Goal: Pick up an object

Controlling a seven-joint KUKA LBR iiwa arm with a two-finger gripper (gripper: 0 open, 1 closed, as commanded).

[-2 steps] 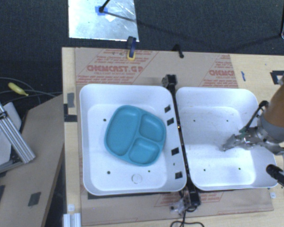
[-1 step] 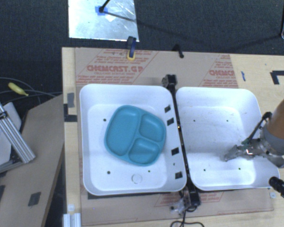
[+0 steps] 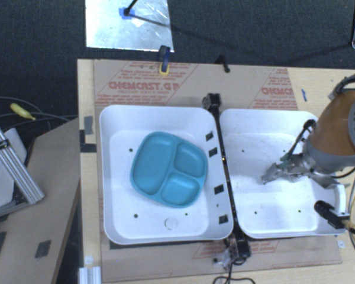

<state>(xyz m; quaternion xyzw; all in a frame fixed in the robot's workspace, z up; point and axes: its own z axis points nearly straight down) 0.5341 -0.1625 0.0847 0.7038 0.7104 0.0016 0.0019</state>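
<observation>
Broadly, the bench spread past the gripper on every side, its printed brown top showing behind both bins and in a thin strip in front of them. The arm, grey with an orange band, came in from the gripper's right and stood over the far right portion of the right bin. That bin lay directly under the gripper, its white floor bare to the gripper's left, ahead and behind, with its raised rim running well clear on those sides; the arm's bulk closed off the right. Across the dividing rims, lined with small black clips, the left bin sat well to the gripper's left. On its floor rested the blue divided tray, tilted askew, apart from every wall, with white floor showing all round it and the widest margin on its far left. A small round mark lay on the floor just in front of the tray. The gripper hung low over the right bin's middle with nothing visible between its tips; whether they stood apart or together could not be told.
</observation>
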